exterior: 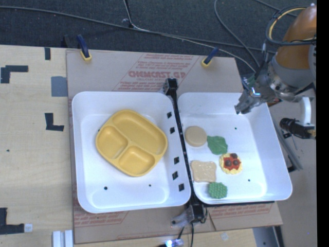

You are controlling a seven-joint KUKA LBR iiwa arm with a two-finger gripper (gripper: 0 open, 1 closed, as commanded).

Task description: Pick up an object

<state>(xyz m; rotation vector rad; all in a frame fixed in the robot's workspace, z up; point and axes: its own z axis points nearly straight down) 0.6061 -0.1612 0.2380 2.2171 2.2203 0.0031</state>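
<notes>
Bins sit side by side on the bench: two of them, shallow and white, the left bin point(85, 153) and the right bin point(267, 138) meeting along a black divider point(176, 138). The split looks deliberate, as a judgement: one side keeps the pickable pieces together, the other offers a place to receive them.

The left bin carries one yellow sectioned tray point(131, 142), lying flat near its centre and turned at a slant.

The right bin holds five small toy foods, clustered toward its 8 o'clock part, close to the divider. There is one round tan cookie point(195, 136), one dark green leafy piece point(217, 144) just beside it at 3 o'clock, one slice of toast point(203, 171) below, one yellow piece with red and black topping point(231, 163) at the toast's 2 o'clock, and one bumpy green piece point(218, 190) lowest of all. Any of these could serve as the object to pick.

The gripper point(243, 107) hangs over the right bin's 1 o'clock corner, well apart from the foods. Nothing is seen at its tip; whether it is spread or closed I cannot tell.
</notes>
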